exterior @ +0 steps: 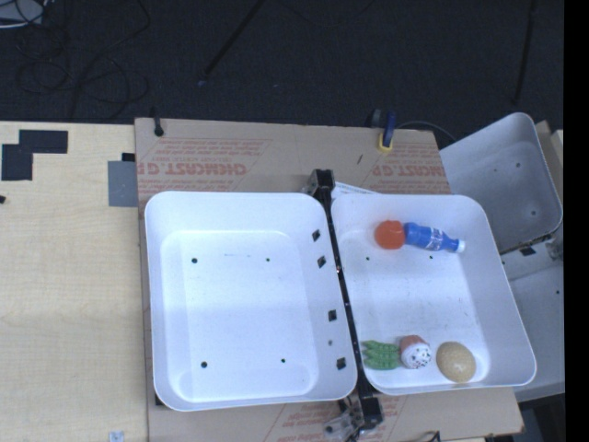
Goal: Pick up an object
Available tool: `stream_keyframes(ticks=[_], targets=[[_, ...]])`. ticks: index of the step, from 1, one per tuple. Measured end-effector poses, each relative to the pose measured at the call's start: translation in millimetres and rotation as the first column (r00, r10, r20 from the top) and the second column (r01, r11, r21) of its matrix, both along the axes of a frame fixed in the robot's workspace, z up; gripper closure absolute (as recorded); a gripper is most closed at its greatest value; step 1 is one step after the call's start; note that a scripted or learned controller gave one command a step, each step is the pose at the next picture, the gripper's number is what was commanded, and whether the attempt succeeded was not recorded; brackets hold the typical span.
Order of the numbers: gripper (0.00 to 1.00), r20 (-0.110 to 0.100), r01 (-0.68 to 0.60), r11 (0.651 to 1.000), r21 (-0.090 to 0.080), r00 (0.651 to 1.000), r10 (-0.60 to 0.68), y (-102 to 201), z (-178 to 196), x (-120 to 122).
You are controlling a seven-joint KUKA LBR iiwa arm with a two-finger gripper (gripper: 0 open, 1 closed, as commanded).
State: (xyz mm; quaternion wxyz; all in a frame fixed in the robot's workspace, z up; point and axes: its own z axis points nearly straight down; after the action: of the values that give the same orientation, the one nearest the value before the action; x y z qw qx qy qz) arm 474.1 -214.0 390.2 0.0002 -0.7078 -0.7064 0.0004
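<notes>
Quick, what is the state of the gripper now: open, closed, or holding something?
Gripper: cannot be told from the camera view.

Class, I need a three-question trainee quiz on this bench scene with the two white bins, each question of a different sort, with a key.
1. True or false: all the objects lie in the right bin.
2. The orange ball touches which object? A) blue bottle B) tan egg-shaped object C) green toy
3. Fill in: the white spotted ball sits between the green toy and the ____.

Key: 1 true; 2 A; 3 tan egg-shaped object.
</notes>
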Motion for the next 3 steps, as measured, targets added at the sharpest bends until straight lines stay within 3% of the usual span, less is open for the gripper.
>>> stream_keyframes(ticks=[1, 3], targets=[[1.0, -0.012, -0.003, 1.0, 0.006, 1.0, 0.003, 27, -121, 1], [1.0, -0.001, -0.002, 1.0, 0.001, 1.0, 0.002, 1, -128, 2]])
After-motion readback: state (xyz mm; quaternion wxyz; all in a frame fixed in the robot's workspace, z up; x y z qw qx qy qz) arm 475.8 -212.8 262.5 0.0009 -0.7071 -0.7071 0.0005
